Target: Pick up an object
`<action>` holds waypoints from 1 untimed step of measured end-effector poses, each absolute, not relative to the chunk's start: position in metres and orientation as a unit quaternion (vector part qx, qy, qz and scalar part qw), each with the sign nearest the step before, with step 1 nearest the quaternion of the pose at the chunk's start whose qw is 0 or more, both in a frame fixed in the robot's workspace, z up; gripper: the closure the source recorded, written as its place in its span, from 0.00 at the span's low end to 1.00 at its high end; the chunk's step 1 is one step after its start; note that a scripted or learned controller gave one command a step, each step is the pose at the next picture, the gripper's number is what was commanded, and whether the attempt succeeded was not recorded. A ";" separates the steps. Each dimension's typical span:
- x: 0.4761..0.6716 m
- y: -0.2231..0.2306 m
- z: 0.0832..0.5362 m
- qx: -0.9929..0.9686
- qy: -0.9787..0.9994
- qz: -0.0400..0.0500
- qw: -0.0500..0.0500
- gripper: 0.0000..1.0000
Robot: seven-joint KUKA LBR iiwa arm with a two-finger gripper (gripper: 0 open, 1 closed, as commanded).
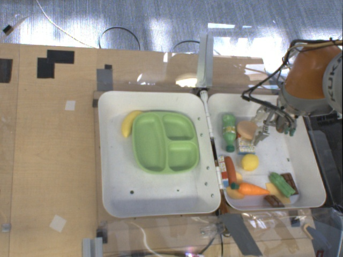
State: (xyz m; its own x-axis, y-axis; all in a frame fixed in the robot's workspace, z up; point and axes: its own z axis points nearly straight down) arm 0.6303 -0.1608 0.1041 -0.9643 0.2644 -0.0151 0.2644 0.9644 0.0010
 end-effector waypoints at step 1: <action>0.590 -0.209 0.234 0.102 0.995 -0.003 0.010 1.00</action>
